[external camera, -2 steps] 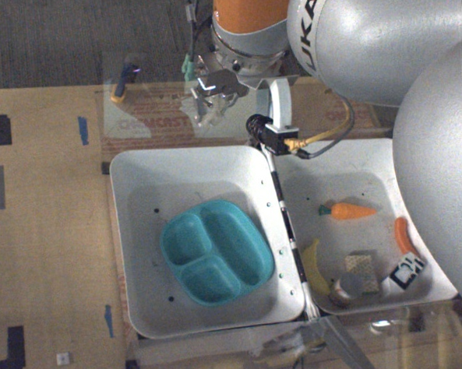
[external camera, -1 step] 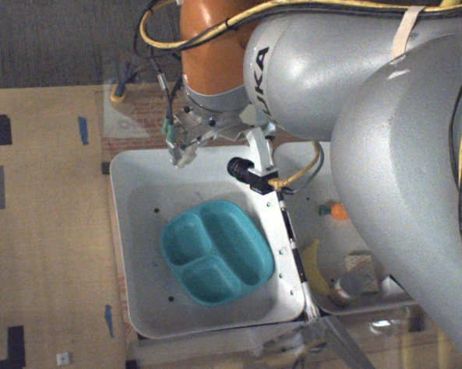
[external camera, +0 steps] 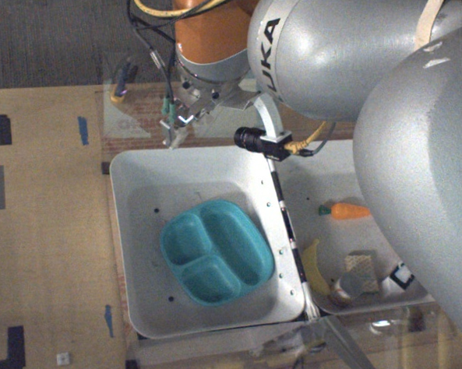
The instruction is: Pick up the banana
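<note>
The banana (external camera: 312,267) is yellow and curved. It lies along the left wall of the right bin (external camera: 324,174), close to the divider between the bins. My gripper (external camera: 179,122) hangs below the orange wrist band, over the far rim of the left bin (external camera: 132,225). It is well away from the banana, up and to the left of it, and I see nothing held in it. The grey arm covers much of the right bin.
A teal divided plate (external camera: 216,252) lies in the left bin. The right bin also holds an orange carrot (external camera: 348,210), a beige block (external camera: 362,266), a grey round object (external camera: 346,287) and a small black-and-white item (external camera: 401,275). A black camera (external camera: 253,139) juts from the wrist.
</note>
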`<state>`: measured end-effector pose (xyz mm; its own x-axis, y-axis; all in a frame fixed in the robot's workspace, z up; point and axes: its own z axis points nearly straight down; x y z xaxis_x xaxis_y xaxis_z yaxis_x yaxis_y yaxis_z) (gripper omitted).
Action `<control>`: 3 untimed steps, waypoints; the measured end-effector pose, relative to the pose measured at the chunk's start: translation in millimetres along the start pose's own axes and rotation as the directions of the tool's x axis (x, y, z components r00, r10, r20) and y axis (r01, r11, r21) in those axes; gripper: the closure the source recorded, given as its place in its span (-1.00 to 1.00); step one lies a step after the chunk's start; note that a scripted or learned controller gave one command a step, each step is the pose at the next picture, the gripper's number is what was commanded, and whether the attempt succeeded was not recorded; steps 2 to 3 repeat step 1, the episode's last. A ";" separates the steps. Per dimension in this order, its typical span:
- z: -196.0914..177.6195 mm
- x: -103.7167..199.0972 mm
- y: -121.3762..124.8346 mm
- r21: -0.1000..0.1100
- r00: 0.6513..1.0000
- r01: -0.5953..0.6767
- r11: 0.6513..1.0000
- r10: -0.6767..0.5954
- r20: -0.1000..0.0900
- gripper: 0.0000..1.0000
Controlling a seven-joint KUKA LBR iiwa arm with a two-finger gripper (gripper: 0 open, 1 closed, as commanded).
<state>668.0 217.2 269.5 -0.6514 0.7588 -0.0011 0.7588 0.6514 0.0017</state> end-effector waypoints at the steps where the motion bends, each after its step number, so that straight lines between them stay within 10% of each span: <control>1: 3.5 -42.7 -58.0 0.008 0.847 -0.532 0.847 0.532 0.001 1.00; 3: 3.5 -42.7 -58.0 0.008 0.847 -0.532 0.847 0.532 0.001 1.00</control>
